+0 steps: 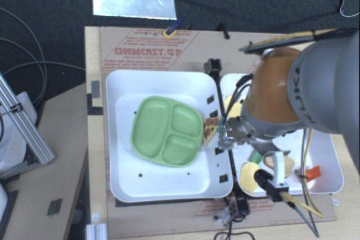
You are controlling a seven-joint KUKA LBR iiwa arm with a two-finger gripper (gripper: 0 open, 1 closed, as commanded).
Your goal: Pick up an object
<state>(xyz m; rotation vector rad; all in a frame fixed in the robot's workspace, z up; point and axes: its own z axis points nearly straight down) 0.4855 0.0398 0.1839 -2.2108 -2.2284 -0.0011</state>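
Advice for this grab: go for the small red-and-yellow piece (211, 126) sitting just right of the green plate (167, 131), tucked against the wall of the left bin (121, 115). Looks like the nearest candidate, with the gripper (226, 136) hanging just right of the plate too, a touch past that piece and roughly over the divide between the bins. No way to tell how wide open, or holding anything or not, with so much arm (281, 93) and shadow in the way, so don't assume a catch.

Probably best to come straight down and line up along the bin wall rather than across it, otherwise likely to clip the rim and skid off. Keep clear of the plate's edge as well: near enough to get nudged or pinched by mistake. Close slowly and lift straight up; seems like a small, flat piece, so easy to miss.

Backup options further right of the plate, over in the right bin (336, 180): a yellow thing (246, 173), a round tan thing (283, 164) just beyond, and an orange bit (313, 172) furthest out. Looks like more open room around those, though partly hidden under the arm.
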